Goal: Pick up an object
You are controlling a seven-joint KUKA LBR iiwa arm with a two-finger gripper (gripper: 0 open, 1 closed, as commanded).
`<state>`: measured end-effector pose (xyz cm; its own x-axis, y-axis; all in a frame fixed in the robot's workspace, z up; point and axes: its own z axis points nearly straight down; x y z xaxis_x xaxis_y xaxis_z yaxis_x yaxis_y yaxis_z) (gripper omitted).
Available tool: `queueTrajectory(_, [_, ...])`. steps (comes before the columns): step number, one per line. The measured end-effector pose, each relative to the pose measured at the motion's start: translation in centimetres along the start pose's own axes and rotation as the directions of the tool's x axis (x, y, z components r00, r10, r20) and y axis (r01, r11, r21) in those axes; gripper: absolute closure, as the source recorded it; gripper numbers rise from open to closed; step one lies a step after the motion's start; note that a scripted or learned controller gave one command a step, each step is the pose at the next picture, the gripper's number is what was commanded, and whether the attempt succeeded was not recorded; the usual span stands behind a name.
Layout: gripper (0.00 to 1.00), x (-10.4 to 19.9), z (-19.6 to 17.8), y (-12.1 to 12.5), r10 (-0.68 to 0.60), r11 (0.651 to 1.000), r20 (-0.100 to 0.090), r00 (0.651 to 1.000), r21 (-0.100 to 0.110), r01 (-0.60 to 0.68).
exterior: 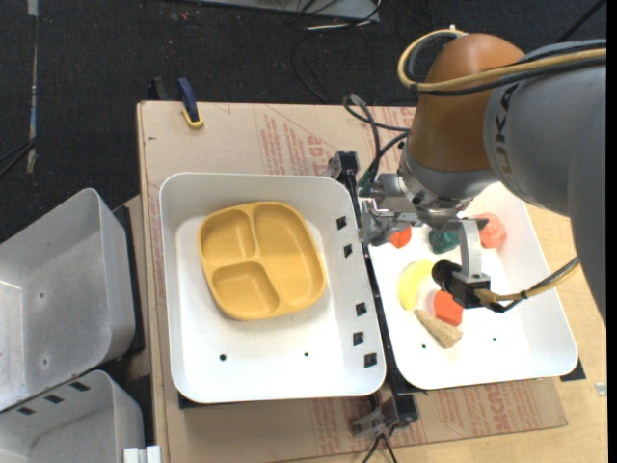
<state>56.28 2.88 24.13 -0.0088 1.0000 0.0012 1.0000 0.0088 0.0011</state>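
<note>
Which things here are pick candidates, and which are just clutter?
Job:
- left bin: yellow divided plate
- right bin: yellow piece, orange-red block, tan chunk, red piece, green piece

Lying about:
- clamp on the board's corner
- spare white bins at left
- cables on the floor

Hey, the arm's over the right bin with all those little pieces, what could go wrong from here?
The yellow piece, orange-red block and tan piece lie bunched together, so a grab may catch two or knock one aside. The small orange piece sits close to the right bin's left wall, which a descent there could strike. The arm hides what lies beneath it.
</note>
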Motion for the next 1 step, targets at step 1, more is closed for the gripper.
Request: queueTrajectory(1, [1.0,5.2,0.77,-1.48,0.001,1.0,0.0,1.0,0.003,-0.001])
